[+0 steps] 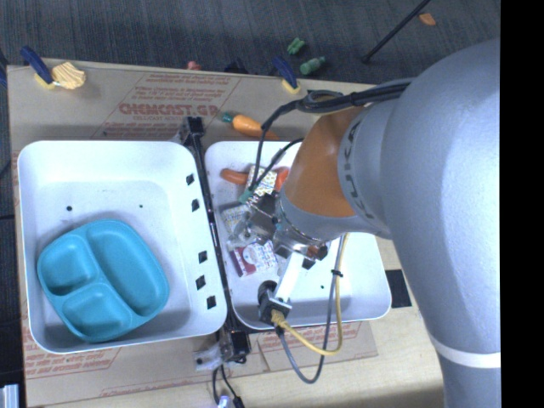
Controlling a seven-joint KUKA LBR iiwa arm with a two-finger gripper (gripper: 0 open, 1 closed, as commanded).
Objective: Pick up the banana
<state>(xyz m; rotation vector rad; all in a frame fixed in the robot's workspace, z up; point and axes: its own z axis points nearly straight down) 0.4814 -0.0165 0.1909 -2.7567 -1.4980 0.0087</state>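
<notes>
One claw (255, 228) hangs low in the right bin (367, 289) over a small clutter of packets (244, 257); we cannot tell its state, nor pick out the banana. An orange item (234, 176) lies behind. The left bin (51, 164) holds a blue divided plate (100, 279).
</notes>
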